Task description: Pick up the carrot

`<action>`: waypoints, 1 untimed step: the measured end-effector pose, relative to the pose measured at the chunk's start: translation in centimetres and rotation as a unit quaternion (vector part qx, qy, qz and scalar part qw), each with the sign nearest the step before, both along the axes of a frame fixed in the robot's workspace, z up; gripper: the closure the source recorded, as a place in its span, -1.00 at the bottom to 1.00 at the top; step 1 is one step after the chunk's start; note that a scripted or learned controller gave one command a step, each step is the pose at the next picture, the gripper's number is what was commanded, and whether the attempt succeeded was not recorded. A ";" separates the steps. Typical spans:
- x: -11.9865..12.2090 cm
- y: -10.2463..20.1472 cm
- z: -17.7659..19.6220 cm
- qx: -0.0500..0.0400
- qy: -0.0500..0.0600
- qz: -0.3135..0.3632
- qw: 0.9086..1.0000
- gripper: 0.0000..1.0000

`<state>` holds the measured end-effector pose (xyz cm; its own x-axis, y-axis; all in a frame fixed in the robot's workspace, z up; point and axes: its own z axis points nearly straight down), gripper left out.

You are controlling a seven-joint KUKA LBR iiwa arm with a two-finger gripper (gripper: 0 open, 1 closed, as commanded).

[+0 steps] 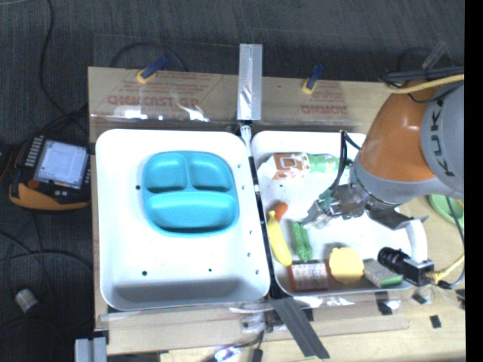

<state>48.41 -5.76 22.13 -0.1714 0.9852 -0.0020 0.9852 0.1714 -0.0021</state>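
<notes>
**Robot arm poised over a crowded bin, carrot not yet taken**

Two shallow white bins sit side by side on a wooden bench, seen from above at a slant. The left bin (113, 277) fills the middle left of the frame and holds a single blue divided plate (189, 191), set apart from everything else as though kept ready to receive food.

The right bin (416, 236), at the centre right, is crowded with toy food. The grey arm with its orange band (400, 145) comes in from the right edge of the frame and bends down over this bin, because that is where the target lies. Its gripper (321, 211) hangs near the bin's middle, the metal fingers pointing toward the lower left; whether they are spread or closed I cannot tell, and nothing is visible between them.

A clear bottle with an orange label (298, 163) lies along the bin's top. A yellow banana (278, 240) rests against the left wall, with a green vegetable (302, 241) just beside it. A yellow block (346, 264) and a brown-labelled can (308, 275) sit along the bottom.

The carrot (280, 210), small and orange, lies near the left wall above the banana, near the gripper's tip but apart from it. I judge the grasp is yet to come.
</notes>
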 end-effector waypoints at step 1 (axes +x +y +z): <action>0.0 0.0 0.0 0.000 0.000 0.000 1.000 -1.00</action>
<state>48.41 -5.79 22.14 -0.1705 0.9853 -0.0025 0.9853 0.1705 -0.0023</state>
